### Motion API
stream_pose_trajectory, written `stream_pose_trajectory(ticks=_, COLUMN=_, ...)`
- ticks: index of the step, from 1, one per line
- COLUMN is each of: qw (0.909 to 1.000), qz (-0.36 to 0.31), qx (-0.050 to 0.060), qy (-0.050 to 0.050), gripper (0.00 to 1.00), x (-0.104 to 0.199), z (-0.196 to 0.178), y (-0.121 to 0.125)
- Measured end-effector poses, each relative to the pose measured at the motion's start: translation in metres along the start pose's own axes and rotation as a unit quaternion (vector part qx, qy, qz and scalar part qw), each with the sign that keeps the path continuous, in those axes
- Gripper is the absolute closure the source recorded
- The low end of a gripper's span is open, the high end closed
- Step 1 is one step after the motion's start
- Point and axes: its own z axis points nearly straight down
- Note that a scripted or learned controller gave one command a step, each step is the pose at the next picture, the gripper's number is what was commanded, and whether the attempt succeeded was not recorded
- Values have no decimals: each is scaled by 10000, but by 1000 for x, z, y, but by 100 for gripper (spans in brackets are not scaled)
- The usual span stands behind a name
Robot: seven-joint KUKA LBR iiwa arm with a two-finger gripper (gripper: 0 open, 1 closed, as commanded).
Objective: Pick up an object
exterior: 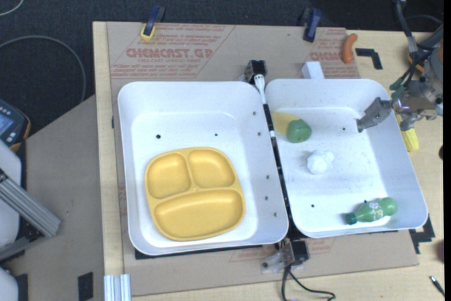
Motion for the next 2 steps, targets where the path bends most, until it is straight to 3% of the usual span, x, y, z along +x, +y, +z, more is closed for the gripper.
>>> stream_pose_trajectory(ticks=1, qw=9999, qz=-22, qx=-109, qy=-19, gripper=0, x=36, z=-244, y=-19)
stream_pose_trajectory(ticks=2, qw=10000, qz=-55, qx=12, qy=16, gripper=0, x=131, z=-233, y=-58)
